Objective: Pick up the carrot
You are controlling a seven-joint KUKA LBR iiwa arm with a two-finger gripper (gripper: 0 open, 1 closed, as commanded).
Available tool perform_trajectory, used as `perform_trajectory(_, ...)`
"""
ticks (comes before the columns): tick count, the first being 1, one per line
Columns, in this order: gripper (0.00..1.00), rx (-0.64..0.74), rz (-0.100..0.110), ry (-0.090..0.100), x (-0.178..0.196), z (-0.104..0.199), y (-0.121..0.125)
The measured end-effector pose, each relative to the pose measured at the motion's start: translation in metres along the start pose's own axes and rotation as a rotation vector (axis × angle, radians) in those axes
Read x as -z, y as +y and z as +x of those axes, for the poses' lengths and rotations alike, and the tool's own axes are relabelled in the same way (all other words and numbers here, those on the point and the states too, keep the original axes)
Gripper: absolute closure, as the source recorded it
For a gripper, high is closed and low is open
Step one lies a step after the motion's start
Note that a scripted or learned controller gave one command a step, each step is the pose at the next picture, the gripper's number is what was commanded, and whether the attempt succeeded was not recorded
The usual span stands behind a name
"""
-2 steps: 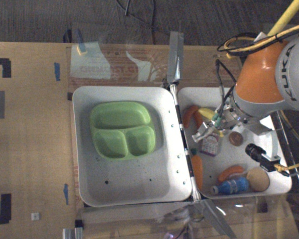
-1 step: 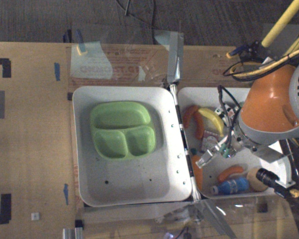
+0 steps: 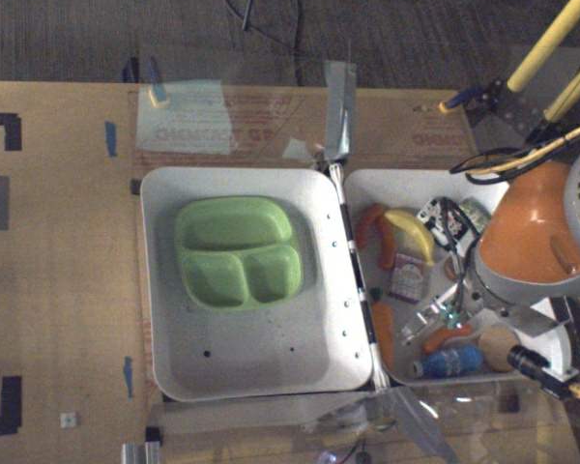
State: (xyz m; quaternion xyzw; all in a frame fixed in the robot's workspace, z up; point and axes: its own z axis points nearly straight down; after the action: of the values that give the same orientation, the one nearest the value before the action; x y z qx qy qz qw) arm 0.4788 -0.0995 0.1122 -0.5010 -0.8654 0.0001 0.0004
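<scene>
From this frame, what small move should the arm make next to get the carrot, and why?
Probably shift the gripper toward the left wall of the right bin and lower it: the carrot lies there along the divider, apart from the gripper, which sits nearer the blue bottle.

Brown bench [image 3: 58, 288] carries two white bins side by side: left bin [image 3: 164, 356], right bin [image 3: 362, 187].

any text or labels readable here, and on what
Nothing reads clearly.
Clear plastic sheet above the left bin: faint mirrored lettering, too blurred to quote.
Small card in the right bin: print too small to read.
Blue bottle: label unreadable.
</scene>
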Motion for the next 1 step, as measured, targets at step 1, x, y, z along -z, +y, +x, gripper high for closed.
perform_trajectory(1,0.00,0.044,-0.005,-0.005,-0.0255,-0.0815,0.0783)
